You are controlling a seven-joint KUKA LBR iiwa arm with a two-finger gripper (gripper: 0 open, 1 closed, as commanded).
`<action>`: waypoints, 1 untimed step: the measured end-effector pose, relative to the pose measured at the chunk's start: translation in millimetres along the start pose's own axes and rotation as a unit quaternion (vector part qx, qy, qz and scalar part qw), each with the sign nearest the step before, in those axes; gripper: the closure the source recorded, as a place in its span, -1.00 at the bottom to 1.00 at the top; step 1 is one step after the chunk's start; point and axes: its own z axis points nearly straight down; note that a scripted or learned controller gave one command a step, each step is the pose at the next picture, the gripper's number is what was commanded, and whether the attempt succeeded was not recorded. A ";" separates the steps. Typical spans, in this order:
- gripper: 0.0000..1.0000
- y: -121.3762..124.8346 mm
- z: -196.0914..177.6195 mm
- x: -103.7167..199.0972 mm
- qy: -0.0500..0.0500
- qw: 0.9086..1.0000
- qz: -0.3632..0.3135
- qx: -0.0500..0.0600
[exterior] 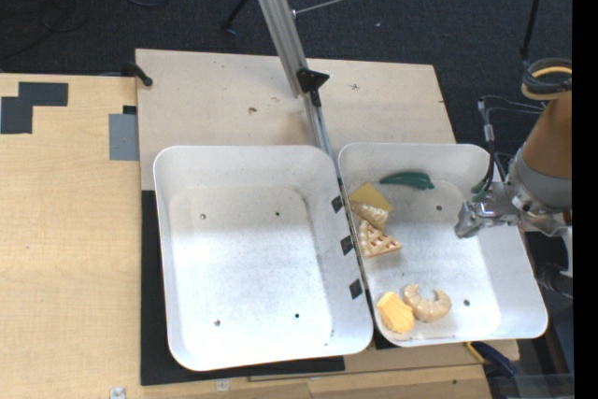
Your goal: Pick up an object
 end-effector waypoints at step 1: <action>1.00 -3.2 -62.0 -4.8 0.000 1.000 0.000 -0.001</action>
